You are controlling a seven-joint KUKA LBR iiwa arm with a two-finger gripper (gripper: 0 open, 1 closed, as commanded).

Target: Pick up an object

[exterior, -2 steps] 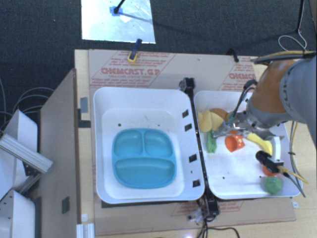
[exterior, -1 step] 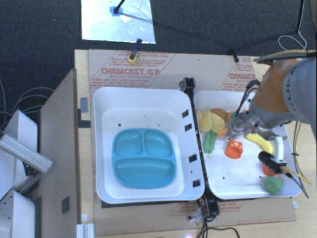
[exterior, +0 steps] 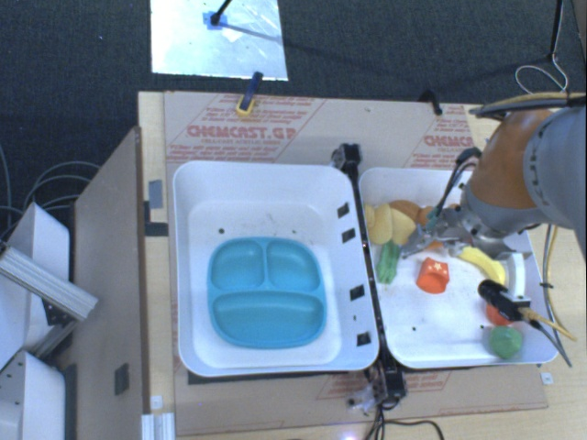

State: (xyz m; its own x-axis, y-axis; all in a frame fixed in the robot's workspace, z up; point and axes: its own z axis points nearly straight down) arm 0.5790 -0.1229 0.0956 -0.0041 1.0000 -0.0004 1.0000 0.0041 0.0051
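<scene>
Right bin [exterior: 440, 333] holds a green pepper [exterior: 388, 262] lying lengthwise front-to-back beside jaws whose state I cannot tell.

We see a thick grey arm [exterior: 558, 168] with a broad orange band [exterior: 503, 168], a black cable along it, and a metal tool [exterior: 429, 236].

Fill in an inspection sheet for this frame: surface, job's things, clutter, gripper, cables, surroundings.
Surface: two white bins, left bin and right bin, on a cardboard-covered bench.
Job's things: in the right bin, yellow pieces, green stick, orange piece, banana, green ball.
Clutter: blue divided tray in the left bin.
Gripper: gripper low over the right bin, near the yellow pieces; grasp unclear.
Cables: yellow cable at the right bin's edge.
Surroundings: dark carpet, shiny sheet.
</scene>
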